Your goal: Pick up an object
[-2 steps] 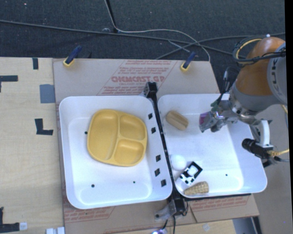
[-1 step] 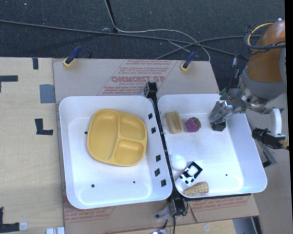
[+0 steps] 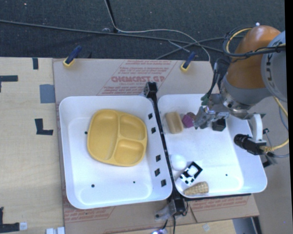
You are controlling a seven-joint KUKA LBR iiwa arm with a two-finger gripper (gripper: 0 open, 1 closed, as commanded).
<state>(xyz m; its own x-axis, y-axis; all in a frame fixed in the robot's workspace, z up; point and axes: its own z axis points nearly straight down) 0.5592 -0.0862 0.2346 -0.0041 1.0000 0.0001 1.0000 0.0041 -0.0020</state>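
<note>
My gripper (image 3: 202,121) hangs over the back of the right bin (image 3: 219,150), just right of a small purple object (image 3: 188,120). A tan sponge-like block (image 3: 173,122) lies left of the purple one, near the divider. At the bin's front left sit a white ball (image 3: 178,161), a black-and-white checkered block (image 3: 191,172) and a tan waffle cone (image 3: 196,188). Nothing shows between the fingers.
The left bin (image 3: 76,155) holds a yellow divided plate (image 3: 117,137). The arm's grey body and orange band (image 3: 252,53) loom over the right bin's back right corner. Black clips line the divider (image 3: 159,137) between the bins. Cables run along the bench's back.
</note>
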